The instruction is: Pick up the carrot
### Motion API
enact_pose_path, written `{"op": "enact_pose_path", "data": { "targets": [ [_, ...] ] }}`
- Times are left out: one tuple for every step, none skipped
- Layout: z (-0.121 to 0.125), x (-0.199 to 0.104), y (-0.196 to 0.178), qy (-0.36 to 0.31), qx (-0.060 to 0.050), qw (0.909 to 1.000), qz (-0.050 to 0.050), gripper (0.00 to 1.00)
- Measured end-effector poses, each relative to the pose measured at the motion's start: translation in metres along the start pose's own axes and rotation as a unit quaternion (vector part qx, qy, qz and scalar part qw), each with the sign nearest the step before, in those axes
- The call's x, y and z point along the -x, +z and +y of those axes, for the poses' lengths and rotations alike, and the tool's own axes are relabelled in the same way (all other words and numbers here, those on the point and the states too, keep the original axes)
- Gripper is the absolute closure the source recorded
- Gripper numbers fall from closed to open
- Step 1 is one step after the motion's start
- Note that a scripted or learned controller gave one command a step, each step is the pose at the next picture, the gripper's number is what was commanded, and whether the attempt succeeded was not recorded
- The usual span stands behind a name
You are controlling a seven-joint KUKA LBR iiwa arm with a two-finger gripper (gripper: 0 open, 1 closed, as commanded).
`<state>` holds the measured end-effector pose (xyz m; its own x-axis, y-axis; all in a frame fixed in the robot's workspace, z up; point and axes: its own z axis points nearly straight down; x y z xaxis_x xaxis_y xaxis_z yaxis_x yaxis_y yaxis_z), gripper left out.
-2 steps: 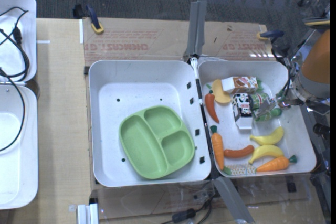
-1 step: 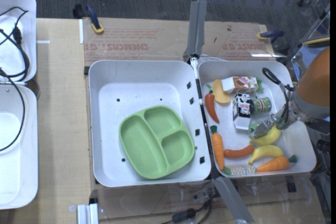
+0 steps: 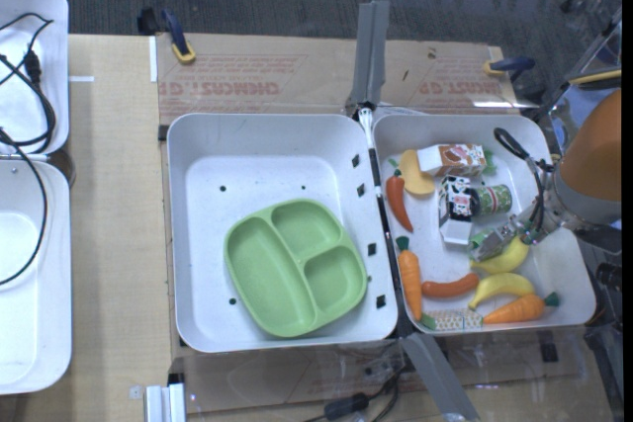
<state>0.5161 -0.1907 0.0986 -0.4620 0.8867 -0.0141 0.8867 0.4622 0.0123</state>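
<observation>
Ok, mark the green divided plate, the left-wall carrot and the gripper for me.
green divided plate [image 3: 297,267]: camera view, central ridge.
carrot by left wall [image 3: 410,284]: camera view, mid body.
gripper [image 3: 506,237]: camera view, between fingertips.

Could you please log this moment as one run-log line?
task: pick up carrot | hand over right bin, above banana | carrot at left wall, untouched
</observation>
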Motion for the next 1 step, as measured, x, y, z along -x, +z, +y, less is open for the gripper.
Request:
{"op": "enact_pose_path", "data": {
  "targets": [
    [-0.0212, -0.0316, 0.0001, -0.247, 0.001, 0.9691, 0.001, 0.0]
  ]
}}
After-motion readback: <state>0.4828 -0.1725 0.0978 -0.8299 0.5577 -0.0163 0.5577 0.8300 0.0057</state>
